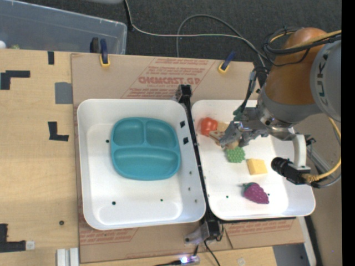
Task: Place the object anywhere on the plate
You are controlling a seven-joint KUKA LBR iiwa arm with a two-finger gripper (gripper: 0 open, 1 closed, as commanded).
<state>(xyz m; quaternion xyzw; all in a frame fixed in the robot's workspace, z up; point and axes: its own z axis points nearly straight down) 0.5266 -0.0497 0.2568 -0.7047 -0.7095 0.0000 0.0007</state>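
Camera view has the jaws [230, 140] low in the right bin [294, 206], over the green toy [235, 154] beside the red one [208, 126]; can't tell their opening or any hold. Green piece looks light, hard, bumpy plastic, so I'd pinch across its middle, with the teal plate [145, 148] waiting in the left bin [94, 204].

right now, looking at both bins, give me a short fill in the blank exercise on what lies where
1. The teal divided plastic plate lies in the ____ white bin.
2. The purple toy grape bunch lies in the ____ white bin.
3. The yellow cheese-like block lies just right of the ____ bumpy toy.
4. The gripper hangs beside the red-orange round toy, over the ____ bin.

Missing words: left; right; green; right
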